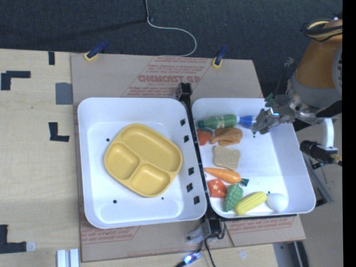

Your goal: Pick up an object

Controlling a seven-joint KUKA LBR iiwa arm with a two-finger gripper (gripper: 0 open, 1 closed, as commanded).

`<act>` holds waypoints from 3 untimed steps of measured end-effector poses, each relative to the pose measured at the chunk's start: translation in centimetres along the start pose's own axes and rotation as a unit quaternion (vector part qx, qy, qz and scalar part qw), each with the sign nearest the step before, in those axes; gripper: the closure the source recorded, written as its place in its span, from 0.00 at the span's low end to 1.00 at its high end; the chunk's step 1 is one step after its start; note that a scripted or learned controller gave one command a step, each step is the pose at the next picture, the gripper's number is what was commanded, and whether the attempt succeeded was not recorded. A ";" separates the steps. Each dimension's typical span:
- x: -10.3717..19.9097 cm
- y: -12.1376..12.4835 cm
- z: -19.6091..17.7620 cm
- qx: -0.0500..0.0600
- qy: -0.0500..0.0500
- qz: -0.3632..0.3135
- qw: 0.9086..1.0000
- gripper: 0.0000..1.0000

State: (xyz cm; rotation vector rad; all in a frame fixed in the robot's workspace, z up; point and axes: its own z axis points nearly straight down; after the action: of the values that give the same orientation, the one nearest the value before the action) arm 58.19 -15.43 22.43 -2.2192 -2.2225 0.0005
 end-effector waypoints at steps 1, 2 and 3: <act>5.3 -0.7 0.7 0.001 0.001 -0.002 1.000 1.00; 7.5 0.4 -0.9 0.000 0.000 -0.001 1.000 1.00; 6.8 -0.1 1.1 0.002 -0.001 0.001 1.000 1.00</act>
State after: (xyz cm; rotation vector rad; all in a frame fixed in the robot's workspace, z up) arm 58.11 -8.62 21.30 -2.2197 -2.2203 0.0054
